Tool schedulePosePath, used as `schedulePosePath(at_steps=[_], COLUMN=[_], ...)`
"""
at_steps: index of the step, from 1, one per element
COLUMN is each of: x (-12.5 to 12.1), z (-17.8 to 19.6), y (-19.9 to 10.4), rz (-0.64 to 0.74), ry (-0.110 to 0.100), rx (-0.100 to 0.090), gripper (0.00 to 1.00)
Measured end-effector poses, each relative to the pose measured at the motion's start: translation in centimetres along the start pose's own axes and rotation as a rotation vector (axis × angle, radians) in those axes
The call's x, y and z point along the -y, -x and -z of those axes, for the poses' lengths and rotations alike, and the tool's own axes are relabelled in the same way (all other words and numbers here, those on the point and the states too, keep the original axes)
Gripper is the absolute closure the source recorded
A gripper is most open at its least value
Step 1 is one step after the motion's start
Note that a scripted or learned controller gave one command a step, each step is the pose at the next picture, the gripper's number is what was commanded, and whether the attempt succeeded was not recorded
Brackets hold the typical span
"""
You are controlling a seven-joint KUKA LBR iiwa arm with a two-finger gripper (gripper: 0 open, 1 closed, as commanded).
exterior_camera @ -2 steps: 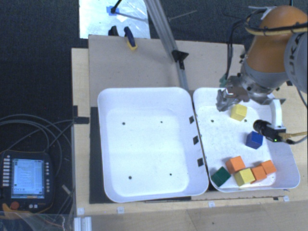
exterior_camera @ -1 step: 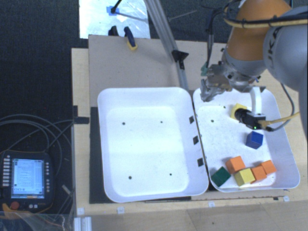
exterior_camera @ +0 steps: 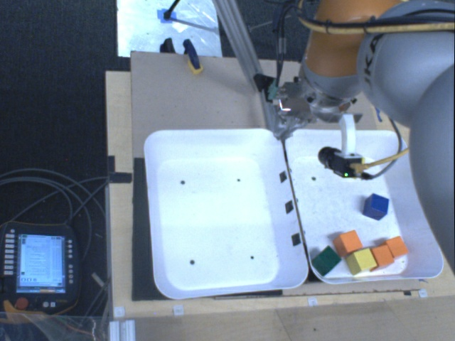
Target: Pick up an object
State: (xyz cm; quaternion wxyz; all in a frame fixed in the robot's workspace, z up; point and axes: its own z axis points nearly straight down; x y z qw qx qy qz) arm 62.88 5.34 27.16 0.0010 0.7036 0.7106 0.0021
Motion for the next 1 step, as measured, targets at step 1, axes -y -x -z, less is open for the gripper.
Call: schedulePosePath(at_steps=[1], x=[0.09], z=[-0.01], y=[0.32], rz=[-0.004], ry=[-0.002], rx=[0.002], gripper=[0.00])
